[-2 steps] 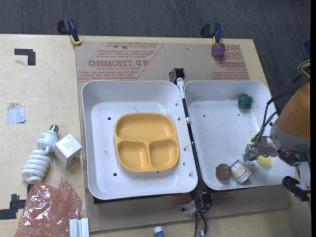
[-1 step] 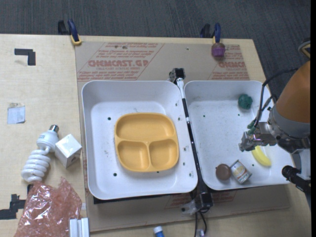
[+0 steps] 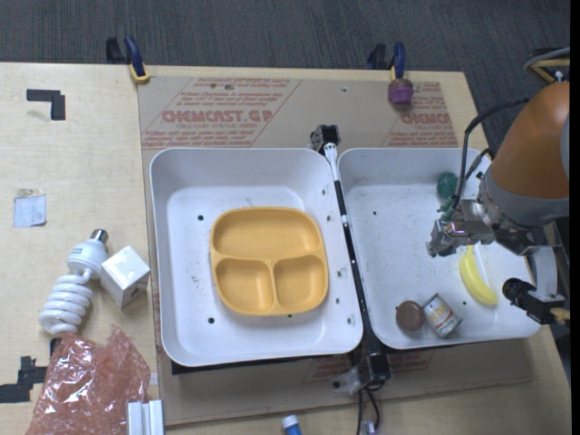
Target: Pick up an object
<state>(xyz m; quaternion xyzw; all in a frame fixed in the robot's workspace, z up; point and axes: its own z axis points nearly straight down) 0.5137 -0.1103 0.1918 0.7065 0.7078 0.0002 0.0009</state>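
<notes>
My gripper [image 3: 446, 241] hangs over the right bin [image 3: 385, 198], near its right side, with the grey arm and orange band behind it. A yellow banana [image 3: 477, 280] lies just right of and below the gripper. A small tin can [image 3: 440, 315] and a brown round object [image 3: 410, 315] rest near the bin's front edge. A green object [image 3: 447, 185] sits at the back right, partly hidden by the arm. Nothing shows between the fingers.
The left bin [image 3: 181, 243] holds a yellow three-compartment tray [image 3: 269, 259]. On the bench to the left lie a spiral light bulb [image 3: 72, 288], a white cube [image 3: 125, 275] and crinkled pink plastic [image 3: 86, 383]. A purple object [image 3: 401, 91] sits behind the right bin.
</notes>
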